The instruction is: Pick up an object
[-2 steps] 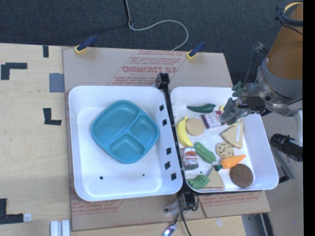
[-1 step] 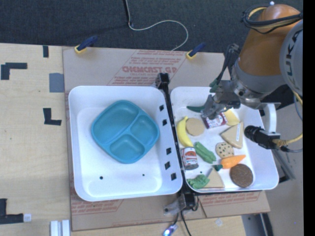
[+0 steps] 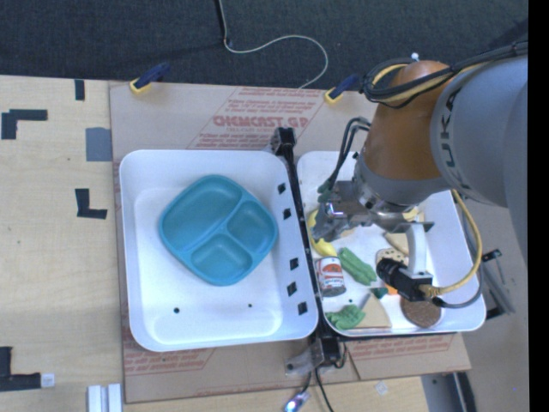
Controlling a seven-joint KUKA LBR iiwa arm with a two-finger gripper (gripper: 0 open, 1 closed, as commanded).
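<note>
My gripper (image 3: 330, 217) reaches down into the right bin (image 3: 463, 316) near its left wall, under the arm's orange wrist band. Just below it lie a yellow banana-like piece (image 3: 323, 245), a green pod (image 3: 356, 265) and a small red-and-white can (image 3: 331, 276). A green leafy piece (image 3: 347, 318), a small orange bit (image 3: 378, 292) and a brown round cookie (image 3: 421, 313) sit toward the bin's front. The arm hides the bin's back half.
The left bin (image 3: 146, 230) holds a blue divided plate (image 3: 219, 228). A black divider strip (image 3: 296, 221) runs between the bins. A cable and a black fitting (image 3: 403, 280) hang off the wrist over the right bin's contents.
</note>
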